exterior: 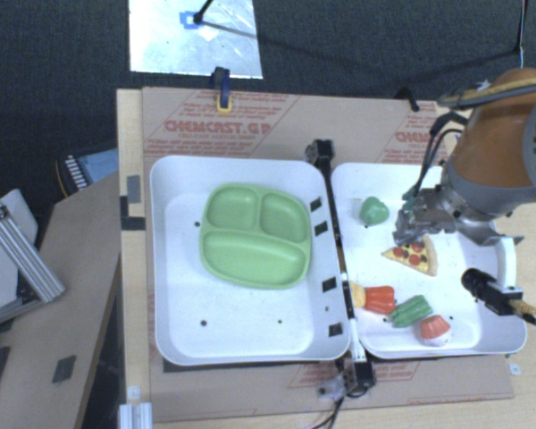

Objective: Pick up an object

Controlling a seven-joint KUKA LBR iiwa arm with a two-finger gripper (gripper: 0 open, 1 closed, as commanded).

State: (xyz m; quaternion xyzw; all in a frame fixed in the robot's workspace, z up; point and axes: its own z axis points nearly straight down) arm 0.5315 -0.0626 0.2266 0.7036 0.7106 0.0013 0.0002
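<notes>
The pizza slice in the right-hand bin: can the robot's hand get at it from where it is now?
Probably yes. The hand hangs right above the pizza slice, which lies flat on the right bin floor with bare floor around it. The green piece and the toys along the front sit apart from it, so nothing seems to block the way down.

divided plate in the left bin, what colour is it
Light green, plain; the divided plastic plate shows best in the camera view.

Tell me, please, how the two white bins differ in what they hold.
The left bin holds one large green divided plate; the right bin holds several small toy foods, among them a pizza slice and a green pepper. The gripper is over the right bin, not the left bin. Both are shallow and white.
</notes>
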